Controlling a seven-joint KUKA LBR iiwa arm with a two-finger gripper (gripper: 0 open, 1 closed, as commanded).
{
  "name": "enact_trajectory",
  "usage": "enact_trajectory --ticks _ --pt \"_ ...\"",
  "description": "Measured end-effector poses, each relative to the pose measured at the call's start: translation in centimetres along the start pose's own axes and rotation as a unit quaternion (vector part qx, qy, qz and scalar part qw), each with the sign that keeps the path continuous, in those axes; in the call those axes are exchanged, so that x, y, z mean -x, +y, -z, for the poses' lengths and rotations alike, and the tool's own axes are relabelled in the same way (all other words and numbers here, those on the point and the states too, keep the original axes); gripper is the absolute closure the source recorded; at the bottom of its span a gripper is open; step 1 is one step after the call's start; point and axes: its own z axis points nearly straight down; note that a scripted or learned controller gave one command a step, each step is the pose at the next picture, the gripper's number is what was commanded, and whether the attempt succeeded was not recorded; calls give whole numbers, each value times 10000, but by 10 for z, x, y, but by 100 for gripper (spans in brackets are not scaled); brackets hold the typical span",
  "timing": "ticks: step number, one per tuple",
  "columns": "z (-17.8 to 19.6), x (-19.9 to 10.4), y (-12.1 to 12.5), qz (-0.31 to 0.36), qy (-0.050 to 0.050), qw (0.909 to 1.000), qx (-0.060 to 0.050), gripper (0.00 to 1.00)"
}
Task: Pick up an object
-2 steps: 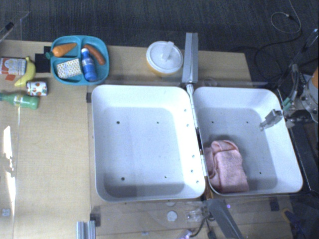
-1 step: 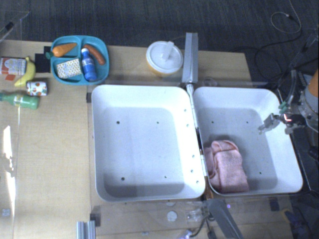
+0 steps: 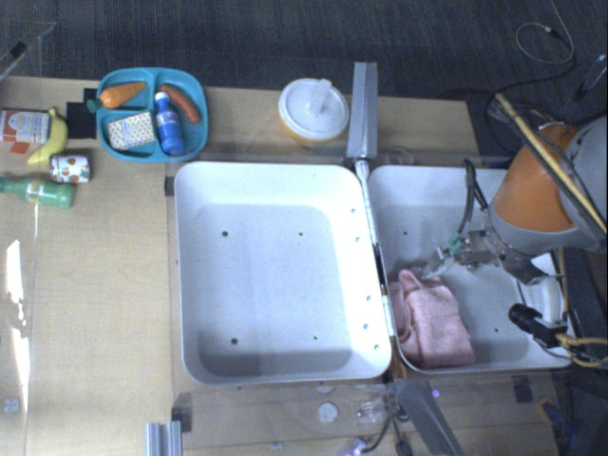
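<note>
Pink cloth [image 3: 434, 319] lies unlifted at right bin's [image 3: 418, 198] front-left corner; my gripper [image 3: 459, 252] hovers just behind it, jaws' state unclear.

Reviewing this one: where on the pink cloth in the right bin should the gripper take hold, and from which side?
Probably from straight above, pinching a raised fold near the middle of the pink cloth. It lies crumpled and soft against the right bin's left wall, so side approaches look blocked.

I work in a robotics lab: two white bins [image 3: 271, 264] on a plywood bench [image 3: 95, 302], toy food tray [image 3: 152, 112] at ten o'clock, loose cables [image 3: 546, 36] at one o'clock.
</note>
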Motion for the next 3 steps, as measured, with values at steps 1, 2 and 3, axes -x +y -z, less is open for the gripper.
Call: enact_trajectory --ticks 1,2,3 --pt "-3 18 -57 582 -26 9983 61 0" --pt "-3 -27 -9 1105 -12 9939 51 0" --pt "-5 -10 20 -459 0 9989 24 0"
